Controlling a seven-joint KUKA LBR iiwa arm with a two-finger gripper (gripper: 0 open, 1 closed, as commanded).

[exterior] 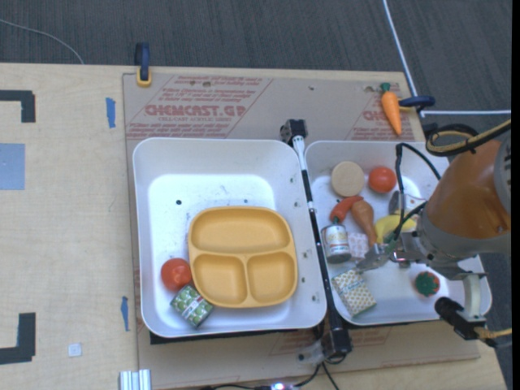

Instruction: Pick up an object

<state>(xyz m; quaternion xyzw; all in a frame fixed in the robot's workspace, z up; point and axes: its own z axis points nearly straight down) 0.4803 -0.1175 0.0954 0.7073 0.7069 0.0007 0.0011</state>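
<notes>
My gripper (375,258) is low in the right bin (410,309), under the grey arm with its orange band (473,197). It sits just right of a small tin can (335,242) and below a brown drumstick-shaped piece (362,217) and a yellow piece (390,224). A patterned packet (355,292) lies just below it. I see nothing clearly held in it. A beige disc (348,179) and a red tomato (382,179) lie at the bin's far end. A green-and-red ball (426,283) rests by the arm.
The left bin (154,177) holds a yellow divided tray (242,255), a red ball (175,273) and a green packet (189,305). A toy carrot (392,112) lies on the cardboard behind the right bin. Black cables run beside the arm.
</notes>
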